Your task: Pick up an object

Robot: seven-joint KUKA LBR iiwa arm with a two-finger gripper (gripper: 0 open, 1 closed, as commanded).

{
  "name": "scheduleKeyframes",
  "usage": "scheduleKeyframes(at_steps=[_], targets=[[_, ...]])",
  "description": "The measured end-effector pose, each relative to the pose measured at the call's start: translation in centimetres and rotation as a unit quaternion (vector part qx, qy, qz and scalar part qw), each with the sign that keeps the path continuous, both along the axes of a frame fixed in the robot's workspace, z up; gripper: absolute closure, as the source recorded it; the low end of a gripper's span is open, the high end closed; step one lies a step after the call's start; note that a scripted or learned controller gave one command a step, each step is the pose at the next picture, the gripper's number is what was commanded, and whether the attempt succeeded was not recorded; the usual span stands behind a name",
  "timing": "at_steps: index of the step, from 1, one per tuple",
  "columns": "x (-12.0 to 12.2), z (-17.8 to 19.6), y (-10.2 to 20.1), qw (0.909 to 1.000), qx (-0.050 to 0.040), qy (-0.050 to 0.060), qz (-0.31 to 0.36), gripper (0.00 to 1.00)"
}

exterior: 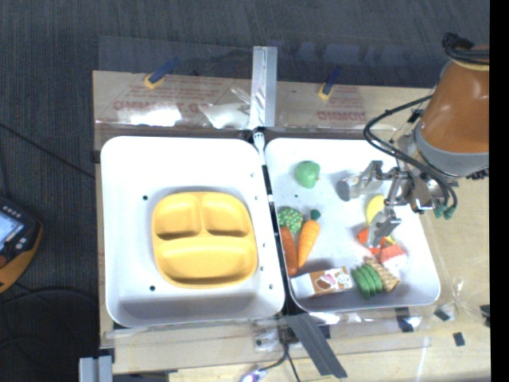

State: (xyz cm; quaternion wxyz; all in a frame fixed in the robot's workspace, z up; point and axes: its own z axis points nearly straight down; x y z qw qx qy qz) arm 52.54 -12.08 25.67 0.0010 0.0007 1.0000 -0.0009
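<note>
Crowding the tool (pixel 380 205), a yellow lemon (pixel 374 208) lies right beside it, a green ball (pixel 307 173) and carrot (pixel 306 239) further left; its grip cannot be told.

Bench surroundings around the two bins

A yellow divided tray (pixel 205 238) lies in the left white bin (pixel 127 173). Behind the bins, a cardboard sheet (pixel 199 102) carries crumpled clear plastic (pixel 223 114) and two blue-and-yellow clips (pixel 161 73). A metal post (pixel 263 86) stands at the bins' junction. An orange-and-black device (pixel 14 233) rests on the dark carpet (pixel 48 54) at left.
</note>
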Motion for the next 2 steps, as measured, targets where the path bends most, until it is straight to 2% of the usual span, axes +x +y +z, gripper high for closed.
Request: scheduleKeyframes(at_steps=[1, 2], targets=[[2.6, -12.6, 1.3, 0.9977, 0.0005, 0.001, -0.068, 0.00], [5.8, -16.7, 2.5, 0.9917, 0.0002, -0.003, -0.129, 0.00]])
